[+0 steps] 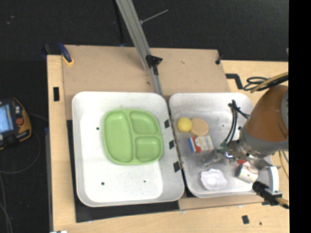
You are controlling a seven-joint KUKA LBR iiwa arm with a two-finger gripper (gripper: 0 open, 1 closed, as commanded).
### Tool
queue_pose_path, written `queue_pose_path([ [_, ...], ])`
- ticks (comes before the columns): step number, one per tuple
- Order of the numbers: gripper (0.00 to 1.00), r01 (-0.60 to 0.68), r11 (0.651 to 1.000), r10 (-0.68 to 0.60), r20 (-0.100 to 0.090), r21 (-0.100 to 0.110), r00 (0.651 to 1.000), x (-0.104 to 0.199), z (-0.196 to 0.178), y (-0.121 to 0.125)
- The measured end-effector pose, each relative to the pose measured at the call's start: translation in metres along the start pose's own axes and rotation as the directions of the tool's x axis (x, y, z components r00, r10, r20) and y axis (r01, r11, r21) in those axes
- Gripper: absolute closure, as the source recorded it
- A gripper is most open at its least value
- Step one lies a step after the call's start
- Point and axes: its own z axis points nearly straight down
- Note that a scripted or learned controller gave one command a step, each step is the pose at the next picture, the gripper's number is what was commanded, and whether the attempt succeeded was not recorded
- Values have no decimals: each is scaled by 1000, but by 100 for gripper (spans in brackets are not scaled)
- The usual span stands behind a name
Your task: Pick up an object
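The right bin [209,101] holds several small objects. A yellow ball [184,124] lies next to a tan round disc [199,127] near the bin's left side. Just below them sits a small red, white and blue carton [201,143]. A white crumpled object [213,179] rests near the bin's front edge. A small red and white item [246,173] lies at the front right, under the arm. My gripper [219,157] is low in the bin, between the carton and the white crumpled object, just right of the carton.
The left bin [87,178] carries a green divided plate [132,136]. The arm's grey body with its orange band [269,115] covers the right bin's right side. A metal rail [138,38] slants in from the top toward the gap between the bins.
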Motion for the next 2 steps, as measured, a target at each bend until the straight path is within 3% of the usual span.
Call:
queue_pose_path([
  [1, 100, -5, 1000, 5, 0, -9, 1000, -1, -14, 3],
  [2, 100, 5, 1000, -5, 2, -12, 1000, 5, -76, 7],
])
